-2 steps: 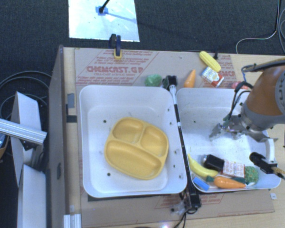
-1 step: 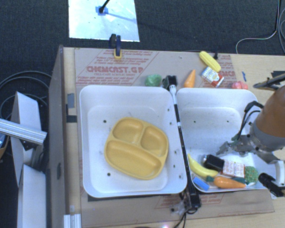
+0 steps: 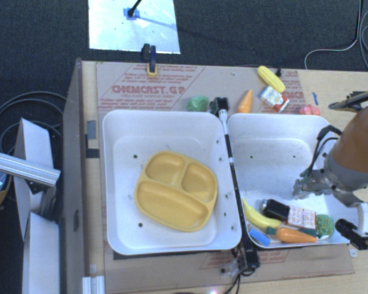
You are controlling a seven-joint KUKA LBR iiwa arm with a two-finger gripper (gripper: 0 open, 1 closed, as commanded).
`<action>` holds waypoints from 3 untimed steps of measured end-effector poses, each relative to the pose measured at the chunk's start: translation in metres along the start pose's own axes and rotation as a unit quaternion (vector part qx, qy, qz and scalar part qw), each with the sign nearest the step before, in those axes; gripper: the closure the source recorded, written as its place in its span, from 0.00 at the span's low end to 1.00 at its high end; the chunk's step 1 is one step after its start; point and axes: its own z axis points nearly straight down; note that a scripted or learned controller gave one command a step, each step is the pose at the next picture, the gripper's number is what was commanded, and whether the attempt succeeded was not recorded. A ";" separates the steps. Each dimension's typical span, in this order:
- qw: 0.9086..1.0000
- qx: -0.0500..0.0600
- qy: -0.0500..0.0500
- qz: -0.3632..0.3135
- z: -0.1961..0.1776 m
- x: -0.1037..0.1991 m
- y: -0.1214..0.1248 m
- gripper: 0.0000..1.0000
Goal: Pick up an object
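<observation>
Objects for pick: banana (image 3: 259,215), carrot (image 3: 296,235), black item (image 3: 276,210), labelled packet (image 3: 302,217), broccoli (image 3: 324,224), crowded against near edge of right bin (image 3: 264,146). I read "CHEMCAST GP" on cardboard (image 3: 148,89) behind bins. Yellow divided tray (image 3: 176,190) sits in left bin (image 3: 119,164). Dark carpet (image 3: 37,35) around bench. Far half of right bin open. Gripper (image 3: 308,185) above right bin's right side; jaw state I cannot tell.

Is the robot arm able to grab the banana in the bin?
Probably yes. The banana lies uncovered near the front of the right bin, and the gripper hangs in that bin beside it. A black thing touching it may crowd the grasp.
</observation>
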 end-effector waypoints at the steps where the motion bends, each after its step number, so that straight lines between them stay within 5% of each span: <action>1: 1.000 -0.002 0.002 -0.006 -0.094 0.101 -0.013 1.00; 3: 1.000 0.001 0.002 -0.006 -0.089 0.255 0.014 1.00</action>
